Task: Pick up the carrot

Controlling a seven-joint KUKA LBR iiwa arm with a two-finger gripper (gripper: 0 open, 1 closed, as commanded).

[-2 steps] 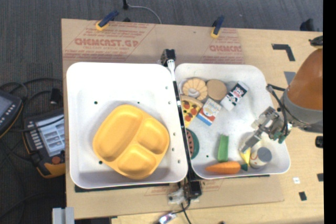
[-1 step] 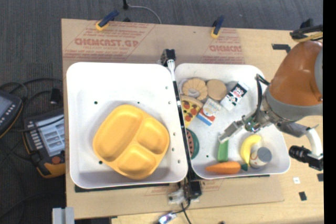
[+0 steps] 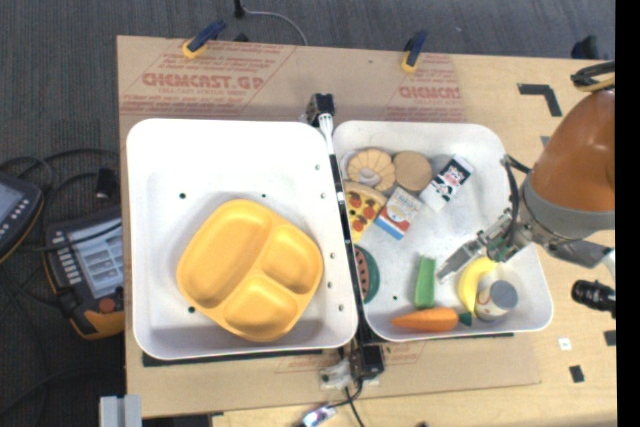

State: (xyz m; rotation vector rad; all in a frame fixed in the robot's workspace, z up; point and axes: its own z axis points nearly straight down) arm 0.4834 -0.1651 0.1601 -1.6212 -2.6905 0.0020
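Gripper (image 3: 472, 255) fingers spread open with nothing between them, above the right bin (image 3: 480, 137), with the carrot (image 3: 424, 320) lying at its seven o'clock along the bin's near wall.

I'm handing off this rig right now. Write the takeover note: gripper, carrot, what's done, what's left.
Gripper: in the right bin, hovering above the banana, nothing between its fingers.
Carrot: lying flat against the right bin's near wall, just below the green block, left of the banana and a small can.
Done: arm is in the correct bin; carrot not yet gripped.
Left: move down-left to the carrot, grasp, lift.
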